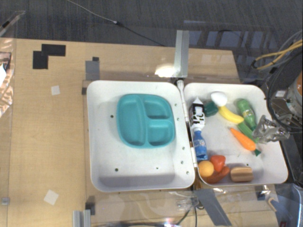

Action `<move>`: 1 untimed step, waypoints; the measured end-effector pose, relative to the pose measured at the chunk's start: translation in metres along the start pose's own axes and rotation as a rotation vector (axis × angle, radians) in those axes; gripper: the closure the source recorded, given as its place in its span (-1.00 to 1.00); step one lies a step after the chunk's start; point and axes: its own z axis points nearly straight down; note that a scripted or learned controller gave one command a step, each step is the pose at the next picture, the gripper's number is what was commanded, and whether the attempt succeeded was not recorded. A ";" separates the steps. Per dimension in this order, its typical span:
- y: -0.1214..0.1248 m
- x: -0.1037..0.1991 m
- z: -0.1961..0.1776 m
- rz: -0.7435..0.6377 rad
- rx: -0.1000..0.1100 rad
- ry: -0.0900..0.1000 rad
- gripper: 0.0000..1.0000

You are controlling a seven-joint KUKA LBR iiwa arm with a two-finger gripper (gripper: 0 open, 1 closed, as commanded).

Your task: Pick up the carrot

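Your metal two-finger end effector [266, 132] sits at the right edge of the right-hand shallow white bin [272, 174]; you cannot tell from this view whether it is open or closed. The small orange carrot with a green tip [243, 139] lies on the bin floor just left of the end effector, its green tip pointing down-right and close below it. A green plastic bottle [246, 111] lies up-left of the end effector, with a yellow banana [230, 115] further left.
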 end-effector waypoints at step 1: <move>0.002 0.000 0.005 -0.001 -0.011 0.002 -1.00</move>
